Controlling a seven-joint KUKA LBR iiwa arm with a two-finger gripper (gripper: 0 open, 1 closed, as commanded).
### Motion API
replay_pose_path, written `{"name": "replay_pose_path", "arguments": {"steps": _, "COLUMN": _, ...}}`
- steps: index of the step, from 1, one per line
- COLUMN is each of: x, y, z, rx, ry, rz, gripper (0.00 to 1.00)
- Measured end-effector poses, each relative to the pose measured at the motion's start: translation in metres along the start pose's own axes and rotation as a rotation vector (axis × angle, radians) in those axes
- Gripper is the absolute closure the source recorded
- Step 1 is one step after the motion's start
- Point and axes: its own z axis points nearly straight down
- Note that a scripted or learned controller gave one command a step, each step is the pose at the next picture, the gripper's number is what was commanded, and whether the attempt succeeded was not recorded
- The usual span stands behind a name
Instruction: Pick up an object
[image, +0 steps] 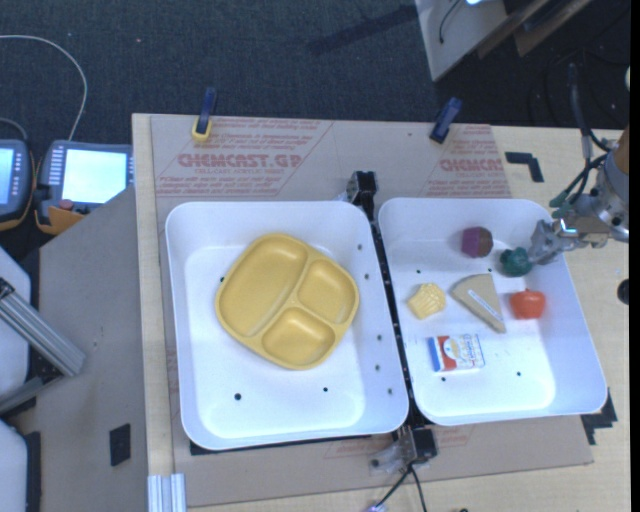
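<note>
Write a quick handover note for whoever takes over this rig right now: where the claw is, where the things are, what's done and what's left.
Claw: low at the right bin's far right side, beside the green ball; whether it grips the ball is unclear.
Right bin: purple ball, yellow corn piece, tan wedge, orange-red tomato, small snack packet.
Left bin: yellow divided plate.
Done: arm has reached the green ball.
Left: confirm a grip and lift one object.

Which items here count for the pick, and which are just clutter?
For the job: gripper, green ball beside it, purple ball, red piece, yellow piece, tan wedge, small carton.
Lying about: yellow tray, clamps.
</note>
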Motion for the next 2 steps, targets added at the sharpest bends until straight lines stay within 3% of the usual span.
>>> {"name": "replay_pose_path", "arguments": {"steps": 2, "x": 0.086, "y": -0.016, "z": 0.0, "rx": 0.006, "ry": 0.004, "rz": -0.003, "gripper": 1.0}}
